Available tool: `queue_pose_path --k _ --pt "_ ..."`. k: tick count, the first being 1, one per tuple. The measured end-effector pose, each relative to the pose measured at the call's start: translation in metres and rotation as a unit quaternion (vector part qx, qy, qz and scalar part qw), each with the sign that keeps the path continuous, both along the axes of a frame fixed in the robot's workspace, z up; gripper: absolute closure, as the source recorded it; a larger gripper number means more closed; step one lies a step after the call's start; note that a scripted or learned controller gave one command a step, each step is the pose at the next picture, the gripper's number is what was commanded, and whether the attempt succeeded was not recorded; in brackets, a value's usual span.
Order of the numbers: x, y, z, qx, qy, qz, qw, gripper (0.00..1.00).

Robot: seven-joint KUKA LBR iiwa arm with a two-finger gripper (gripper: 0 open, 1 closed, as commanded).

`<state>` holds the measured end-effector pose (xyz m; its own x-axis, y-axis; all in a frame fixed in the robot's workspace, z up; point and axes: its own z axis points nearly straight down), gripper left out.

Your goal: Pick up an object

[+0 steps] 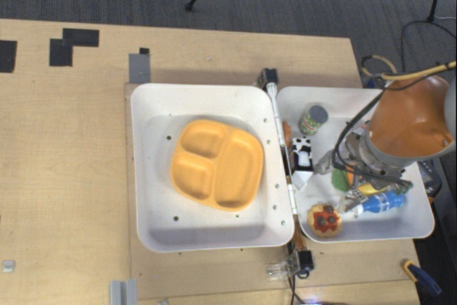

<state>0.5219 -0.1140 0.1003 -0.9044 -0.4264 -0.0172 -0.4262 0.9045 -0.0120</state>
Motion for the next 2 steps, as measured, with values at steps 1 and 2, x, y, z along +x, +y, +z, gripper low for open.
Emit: queue_pose_path --k 1,2 --pt "0.002 0.0 0.011 0.0 -0.003 -0.002 1.0 1.0" --pt "-0.004 0.06 0.139 0.0007 0.006 0.104 0.9946 1.0"
